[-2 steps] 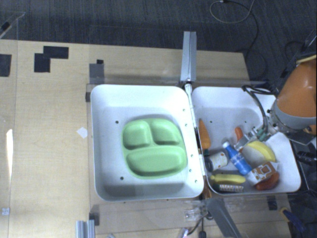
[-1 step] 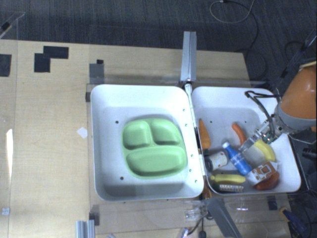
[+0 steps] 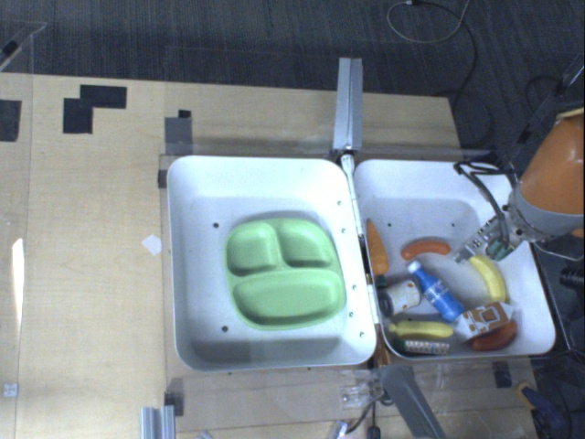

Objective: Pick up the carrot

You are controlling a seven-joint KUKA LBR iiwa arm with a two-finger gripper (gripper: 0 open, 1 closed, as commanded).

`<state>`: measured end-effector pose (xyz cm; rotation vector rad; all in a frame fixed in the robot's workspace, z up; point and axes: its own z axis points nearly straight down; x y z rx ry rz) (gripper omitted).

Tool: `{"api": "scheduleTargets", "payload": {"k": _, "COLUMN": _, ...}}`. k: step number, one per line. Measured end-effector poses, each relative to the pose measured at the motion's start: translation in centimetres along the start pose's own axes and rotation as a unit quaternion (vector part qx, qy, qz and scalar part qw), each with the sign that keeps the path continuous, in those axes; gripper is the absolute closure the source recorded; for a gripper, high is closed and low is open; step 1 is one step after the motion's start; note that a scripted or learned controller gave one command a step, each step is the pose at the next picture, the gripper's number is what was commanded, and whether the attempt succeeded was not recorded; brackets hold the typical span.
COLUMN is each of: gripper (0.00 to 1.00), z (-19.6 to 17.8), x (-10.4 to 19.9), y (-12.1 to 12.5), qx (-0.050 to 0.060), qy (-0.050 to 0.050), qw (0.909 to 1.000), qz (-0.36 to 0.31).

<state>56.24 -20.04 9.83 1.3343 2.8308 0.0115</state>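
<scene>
Camera view: nearest, a corn cob [image 3: 421, 330] and blue bottle [image 3: 436, 291]; beyond, the carrot [image 3: 376, 246] lies along the right bin's [image 3: 411, 186] left wall. The pincer [image 3: 482, 243] hovers well apart, grip unreadable. Approach stage; next, travel left and descend.

Both bins [image 3: 265, 176] look like smooth white plastic with a soft sheen, and the green tray [image 3: 283, 273], well left of the gripper [image 3: 484, 242], is matt plastic. Just left of the gripper the carrot [image 3: 376, 248], banana [image 3: 489, 277] and bottle [image 3: 435, 292] look like glossy plastic. The bench [image 3: 82, 273] is pale, matt wood, with a brushed-metal bar [image 3: 348, 103] between the bins.
</scene>
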Motion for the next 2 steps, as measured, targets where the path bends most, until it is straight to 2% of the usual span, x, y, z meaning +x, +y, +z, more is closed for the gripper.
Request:
{"api": "scheduleTargets", "payload": {"k": 1, "gripper": 1.0, "z": 0.8, "x": 7.4, "y": 1.3, "qx": 0.0, "qy": -0.004, "qw": 0.9993, "qz": 0.038}}
{"api": "scheduleTargets", "payload": {"k": 2, "gripper": 1.0, "z": 0.7, "x": 9.0, "y": 1.6, "qx": -0.004, "qy": -0.005, "qw": 0.9381, "qz": 0.346}}
